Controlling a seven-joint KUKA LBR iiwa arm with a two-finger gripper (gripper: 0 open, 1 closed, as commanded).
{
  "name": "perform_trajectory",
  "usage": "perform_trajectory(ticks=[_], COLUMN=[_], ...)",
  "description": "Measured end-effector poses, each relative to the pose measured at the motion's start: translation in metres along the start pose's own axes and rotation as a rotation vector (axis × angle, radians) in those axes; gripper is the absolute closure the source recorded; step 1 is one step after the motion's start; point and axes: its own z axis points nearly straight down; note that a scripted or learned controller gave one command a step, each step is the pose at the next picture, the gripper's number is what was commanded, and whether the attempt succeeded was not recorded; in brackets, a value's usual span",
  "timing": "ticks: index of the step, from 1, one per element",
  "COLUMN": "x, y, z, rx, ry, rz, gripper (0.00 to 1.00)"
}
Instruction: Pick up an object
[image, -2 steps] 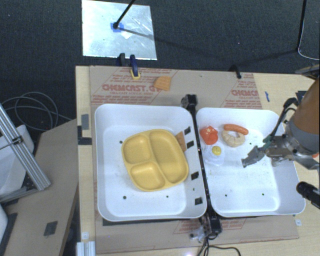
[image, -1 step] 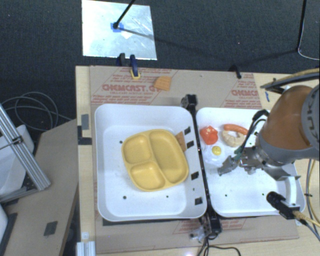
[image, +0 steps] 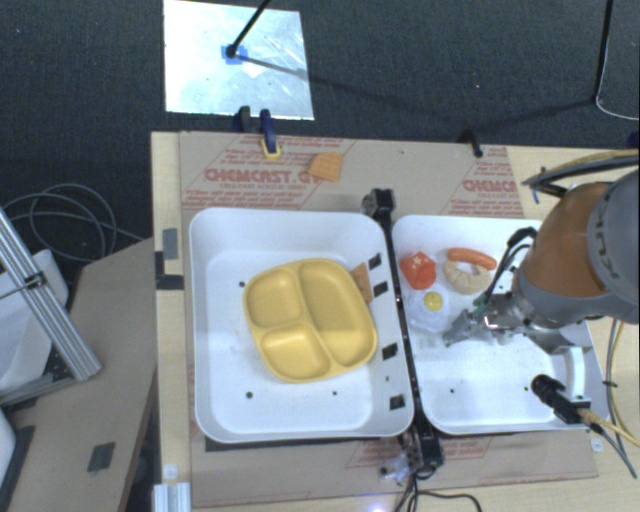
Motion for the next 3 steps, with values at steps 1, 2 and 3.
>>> perform_trajectory(ticks=[1,2,3], x=[-0.068,-0.068,-0.042], y=[0.014,0.036,0.123], z=[-0.117,0.019,0.014], rx=[-0.013,0.003,-0.01], ry=[-0.006,0.002,0.0], rz=[0.002,-0.005,-0.011], gripper=[0.0,0.0,0.0])
